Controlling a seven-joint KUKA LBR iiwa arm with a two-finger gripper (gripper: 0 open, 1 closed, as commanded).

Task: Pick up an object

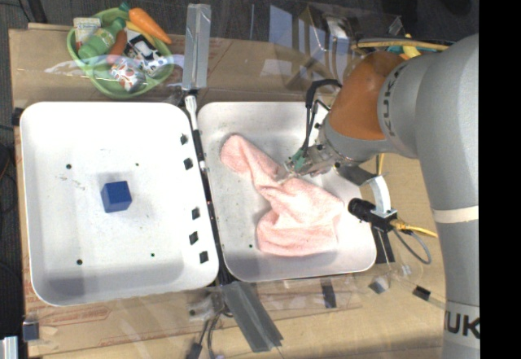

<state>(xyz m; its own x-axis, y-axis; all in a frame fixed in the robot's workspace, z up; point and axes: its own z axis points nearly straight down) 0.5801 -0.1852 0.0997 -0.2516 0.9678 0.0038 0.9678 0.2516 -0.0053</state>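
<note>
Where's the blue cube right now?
The blue cube sits alone in the left white bin, a little left of its middle, well away from the pink cloth in the right bin.

Green bowl (104, 82) of toy food beyond left bin (49, 211).

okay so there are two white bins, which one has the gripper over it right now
The right bin, the one holding the pink cloth. The gripper sits at the cloth's upper edge there. The left bin holds just a blue cube.
</note>
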